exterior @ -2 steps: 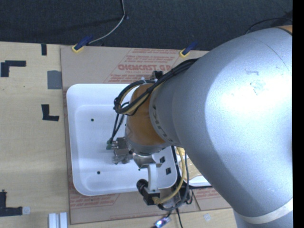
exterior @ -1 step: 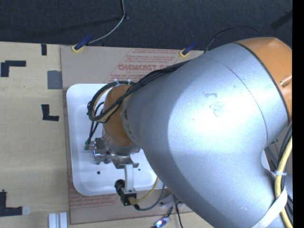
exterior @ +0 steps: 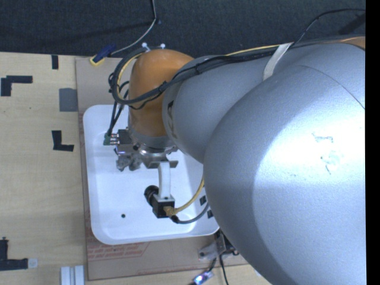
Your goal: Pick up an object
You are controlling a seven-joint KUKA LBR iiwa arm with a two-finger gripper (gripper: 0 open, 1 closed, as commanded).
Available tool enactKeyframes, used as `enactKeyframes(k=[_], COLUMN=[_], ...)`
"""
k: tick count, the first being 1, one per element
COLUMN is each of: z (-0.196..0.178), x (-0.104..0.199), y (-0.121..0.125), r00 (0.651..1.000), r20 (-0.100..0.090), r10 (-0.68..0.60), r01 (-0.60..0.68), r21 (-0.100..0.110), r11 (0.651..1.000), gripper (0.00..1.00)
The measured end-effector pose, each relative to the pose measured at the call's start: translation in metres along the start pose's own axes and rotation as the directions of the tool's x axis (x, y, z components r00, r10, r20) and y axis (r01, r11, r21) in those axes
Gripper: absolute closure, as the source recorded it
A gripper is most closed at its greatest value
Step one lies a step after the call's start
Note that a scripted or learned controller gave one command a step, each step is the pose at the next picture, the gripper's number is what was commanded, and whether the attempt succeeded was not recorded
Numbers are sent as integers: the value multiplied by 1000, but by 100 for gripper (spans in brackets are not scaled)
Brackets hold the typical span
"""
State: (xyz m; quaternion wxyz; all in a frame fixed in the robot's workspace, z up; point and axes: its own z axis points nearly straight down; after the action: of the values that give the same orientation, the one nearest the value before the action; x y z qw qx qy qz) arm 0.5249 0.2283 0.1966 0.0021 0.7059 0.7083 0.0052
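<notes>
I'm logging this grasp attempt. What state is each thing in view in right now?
arm: reaching in from the right, stretched over the bin.
gripper: pointing down above the bin's far left part; a hold cannot be told.
white bin: flat on the bench, right part hidden under the arm.
small dark speck: lying on the bin floor, apart from the gripper; too small to identify.

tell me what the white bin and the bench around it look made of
The white bin looks like smooth plastic, slightly glossy: even white, rounded moulded corners. The bench looks like matt tan wood or board; the view leaves open which.
</notes>
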Motion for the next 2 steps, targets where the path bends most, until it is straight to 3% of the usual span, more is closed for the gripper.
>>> enactKeyframes(k=[1, 2], z=[-28, -115], x=[-57, -65], y=[26, 45], r00=[1000, 1000], r20=[6, 3], r10=[7, 2], r01=[-7, -2], r21=[9, 2], r11=[1000, 1000], gripper=[100, 100])
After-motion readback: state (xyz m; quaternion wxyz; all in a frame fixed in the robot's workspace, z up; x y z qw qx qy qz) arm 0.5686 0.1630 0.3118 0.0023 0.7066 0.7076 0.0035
